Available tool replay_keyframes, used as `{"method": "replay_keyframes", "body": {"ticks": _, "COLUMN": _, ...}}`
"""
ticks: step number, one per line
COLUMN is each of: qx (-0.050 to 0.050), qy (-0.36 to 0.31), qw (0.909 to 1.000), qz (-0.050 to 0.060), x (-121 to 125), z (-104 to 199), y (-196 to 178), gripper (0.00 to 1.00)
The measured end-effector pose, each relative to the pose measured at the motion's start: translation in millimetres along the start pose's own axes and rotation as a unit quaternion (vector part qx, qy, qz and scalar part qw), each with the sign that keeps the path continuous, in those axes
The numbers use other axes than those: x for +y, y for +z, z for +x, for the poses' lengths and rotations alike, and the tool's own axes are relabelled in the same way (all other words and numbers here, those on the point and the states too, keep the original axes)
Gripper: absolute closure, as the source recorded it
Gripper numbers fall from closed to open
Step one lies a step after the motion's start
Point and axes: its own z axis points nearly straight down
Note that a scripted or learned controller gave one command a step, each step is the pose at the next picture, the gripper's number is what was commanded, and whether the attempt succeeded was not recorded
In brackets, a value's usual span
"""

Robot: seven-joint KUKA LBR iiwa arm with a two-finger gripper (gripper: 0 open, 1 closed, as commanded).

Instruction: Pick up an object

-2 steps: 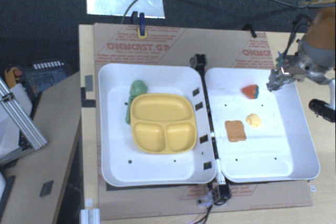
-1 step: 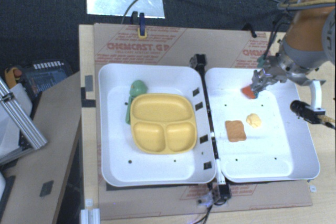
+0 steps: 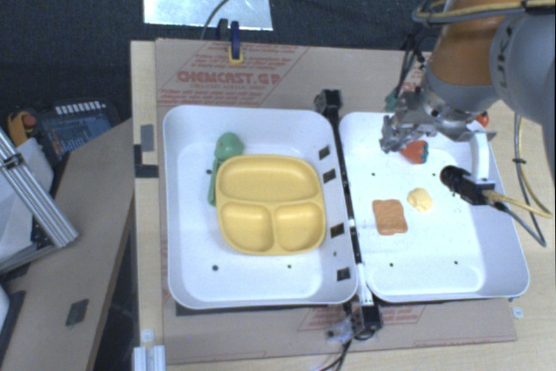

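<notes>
My gripper (image 3: 398,140) low in right bin (image 3: 434,269), just beside red-orange object (image 3: 416,151). Whether I'm spread or closed, cannot tell. Risk: object seems off-centre, near the wall; closing may nudge it away.

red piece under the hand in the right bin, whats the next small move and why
Probably a short straight descent: the hand hovers at the back of the right bin, the red piece just beside and partly under it, not visibly between the fingers.

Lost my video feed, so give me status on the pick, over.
End effector low in right bin, fingers unreadable. Red piece right beside it, grasp unconfirmed. Orange slab, pale lump lie apart.
</notes>
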Motion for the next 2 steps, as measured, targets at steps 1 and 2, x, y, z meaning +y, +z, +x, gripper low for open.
{"method": "replay_keyframes", "body": {"ticks": 1, "qx": 0.0, "qy": 0.0, "qw": 1.0, "qz": 0.0, "x": 10.5, "z": 56.4, "y": 7.9, "gripper": 1.0}}
{"method": "replay_keyframes", "body": {"ticks": 2, "qx": 0.0, "qy": 0.0, "qw": 1.0, "qz": -0.001, "x": 15.2, "z": 110.8, "y": -7.5, "gripper": 1.0}}
